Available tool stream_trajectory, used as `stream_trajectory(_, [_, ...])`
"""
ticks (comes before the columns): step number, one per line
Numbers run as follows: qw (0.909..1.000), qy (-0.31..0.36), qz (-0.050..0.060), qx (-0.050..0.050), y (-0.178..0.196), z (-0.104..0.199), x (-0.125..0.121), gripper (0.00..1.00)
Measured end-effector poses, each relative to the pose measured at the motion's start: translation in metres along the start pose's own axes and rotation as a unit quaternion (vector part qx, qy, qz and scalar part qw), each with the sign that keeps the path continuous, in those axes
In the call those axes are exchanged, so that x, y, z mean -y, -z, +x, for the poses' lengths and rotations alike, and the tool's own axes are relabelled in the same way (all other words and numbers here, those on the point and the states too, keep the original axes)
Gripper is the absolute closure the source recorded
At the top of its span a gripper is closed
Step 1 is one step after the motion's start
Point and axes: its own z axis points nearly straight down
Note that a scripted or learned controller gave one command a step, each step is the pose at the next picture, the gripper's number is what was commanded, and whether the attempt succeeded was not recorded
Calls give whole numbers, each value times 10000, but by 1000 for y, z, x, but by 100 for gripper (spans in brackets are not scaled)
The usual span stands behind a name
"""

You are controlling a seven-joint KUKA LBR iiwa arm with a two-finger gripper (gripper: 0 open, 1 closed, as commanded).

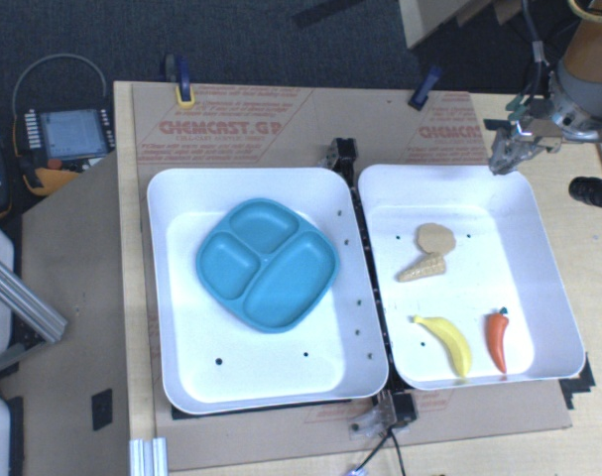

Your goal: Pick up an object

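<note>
Cookie, cone, banana, carrot seemingly lie apart, reachable.

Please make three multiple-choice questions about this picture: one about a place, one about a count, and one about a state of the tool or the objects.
1. Where does the blue divided plate lie?
A. In the left bin
B. In the right bin
C. On the cardboard outside the bins

2. How many toy foods lie in the right bin?
A. Two
B. Four
C. Six

3. Where is the tool?
A. Touching the banana
B. Resting on the plate
C. Over the far right corner of the right bin, apart from the foods

Answers:
1. A, the plate sits in the left bin.
2. B: a cookie, an ice cream cone, a banana and a carrot.
3. C, the tool is at the far rim, away from all four.
</note>
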Motion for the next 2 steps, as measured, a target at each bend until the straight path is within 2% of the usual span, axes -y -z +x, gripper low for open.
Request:
stream_trajectory(1, [10000, -3, 14, -3, 31, 0, -1, 100])
stream_trajectory(2, [10000, 6, 51, -16, 19, 46, 10, 100])
